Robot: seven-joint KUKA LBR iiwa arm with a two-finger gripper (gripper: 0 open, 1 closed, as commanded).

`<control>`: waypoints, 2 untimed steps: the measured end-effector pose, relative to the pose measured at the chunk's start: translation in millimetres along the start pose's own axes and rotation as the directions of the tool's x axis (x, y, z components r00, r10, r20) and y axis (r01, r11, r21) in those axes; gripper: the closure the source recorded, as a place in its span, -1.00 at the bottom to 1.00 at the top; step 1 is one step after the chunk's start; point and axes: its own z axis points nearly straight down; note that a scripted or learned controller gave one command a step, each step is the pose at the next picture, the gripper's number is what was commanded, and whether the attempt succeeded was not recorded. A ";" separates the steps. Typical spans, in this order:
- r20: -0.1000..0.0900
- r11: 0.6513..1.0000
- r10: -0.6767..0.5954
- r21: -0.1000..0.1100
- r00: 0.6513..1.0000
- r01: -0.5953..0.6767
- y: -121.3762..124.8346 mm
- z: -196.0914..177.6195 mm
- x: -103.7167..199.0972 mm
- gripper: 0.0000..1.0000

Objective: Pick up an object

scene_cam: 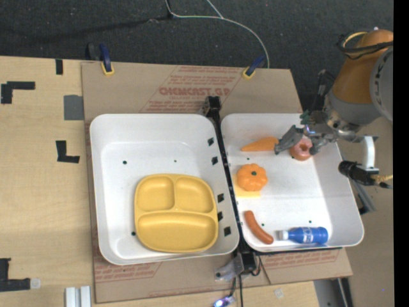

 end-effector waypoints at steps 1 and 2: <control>0.003 1.000 -0.003 -0.014 1.000 0.003 3.4 -8.5 0.3 -1.00; 0.003 1.000 -0.003 -0.010 1.000 0.003 -2.3 36.7 1.8 -1.00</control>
